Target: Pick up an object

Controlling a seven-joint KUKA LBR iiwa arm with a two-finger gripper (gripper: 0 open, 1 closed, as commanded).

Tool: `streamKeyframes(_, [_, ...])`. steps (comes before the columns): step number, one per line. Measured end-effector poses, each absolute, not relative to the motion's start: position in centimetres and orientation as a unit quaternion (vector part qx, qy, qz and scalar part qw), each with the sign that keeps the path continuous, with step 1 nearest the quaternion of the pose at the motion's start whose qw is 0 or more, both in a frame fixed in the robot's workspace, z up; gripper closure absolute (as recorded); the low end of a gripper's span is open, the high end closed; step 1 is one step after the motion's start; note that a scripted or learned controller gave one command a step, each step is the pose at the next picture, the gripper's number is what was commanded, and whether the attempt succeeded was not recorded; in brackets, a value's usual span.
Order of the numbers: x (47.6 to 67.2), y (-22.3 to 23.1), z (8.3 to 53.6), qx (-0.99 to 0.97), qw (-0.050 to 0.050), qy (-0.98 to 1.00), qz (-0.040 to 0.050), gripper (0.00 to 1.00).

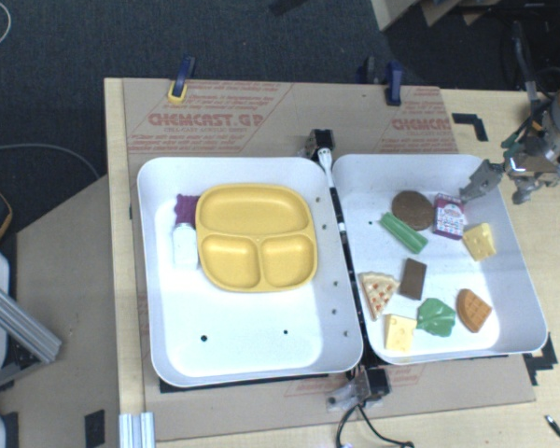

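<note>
- Gripper [493, 183] sat at the right bin's [355, 250] far right rim, coming in from the right; fingers looked spread and nothing was between them — released, not grasping.
- No single target was named, so candidates were the toy foods in the right bin: brown disc [413, 208], green stick [402, 232], purple packet [449, 218], cheese wedge [481, 241], pizza slice [378, 293], brown bar [413, 278], yellow square [399, 331], green lump [436, 316], bread roll [473, 310].
- Nearest to the gripper: purple packet and cheese wedge, just beside each other; disc touched or nearly touched the packet.
- Handling, as a guess: all looked like small plastic play food — light, stiff, not fragile, prob. smooth and a bit slippery.
- Flat pieces (bar, yellow square, pizza slice) lay low on the bin floor; hard to get fingers under, likely to slide.
- Better bets: cheese wedge or bread roll — chunkier, w/ sides to pinch. Take the wedge across its narrow width, fingers clear of the packet.
- Green stick: pinch across its short axis, mid-length, or it would swing.
- Green lump touched the yellow square, so a grab there could drag both.
- Left bin [168, 278] held a yellow tray [257, 236] w/ a purple thing [186, 208] and a white thing [184, 245] at its left edge; tray too wide for the fingers, I'd judge.
</note>
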State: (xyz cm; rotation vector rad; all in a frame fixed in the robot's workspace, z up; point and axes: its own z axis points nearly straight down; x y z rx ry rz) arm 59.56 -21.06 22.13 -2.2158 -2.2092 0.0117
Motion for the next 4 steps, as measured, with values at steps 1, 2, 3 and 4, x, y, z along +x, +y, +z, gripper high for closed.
streamKeyframes(1, [59.9,-21.0,22.9,-0.707,0.0,-0.707,0.0,0.0])
streamKeyframes(2, [59.4,-20.6,16.7,-0.707,0.004,-0.707,0.0017,0.0])
streamKeyframes(3, [60.2,-21.2,11.9,-0.707,-0.001,-0.707,0.0006,0.0])
streamKeyframes(4, [60.2,-21.0,8.3,-0.707,0.003,-0.708,0.0003,0.0])
